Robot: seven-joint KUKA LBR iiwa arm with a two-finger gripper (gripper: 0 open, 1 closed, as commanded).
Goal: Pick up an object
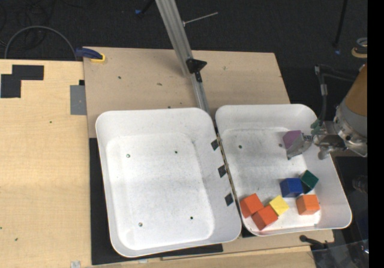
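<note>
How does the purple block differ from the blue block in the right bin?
The purple block is pale and sits alone mid-bin beside the gripper; the blue block is saturated and sits in the cluster near the front, touching the green block. Both lie in the right bin and look similar in size.

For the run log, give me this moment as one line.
arm: over right bin | gripper: beside purple block, grasp unclear | other blocks: blue, green, yellow, three orange, near front edge | left bin: no blocks
</note>
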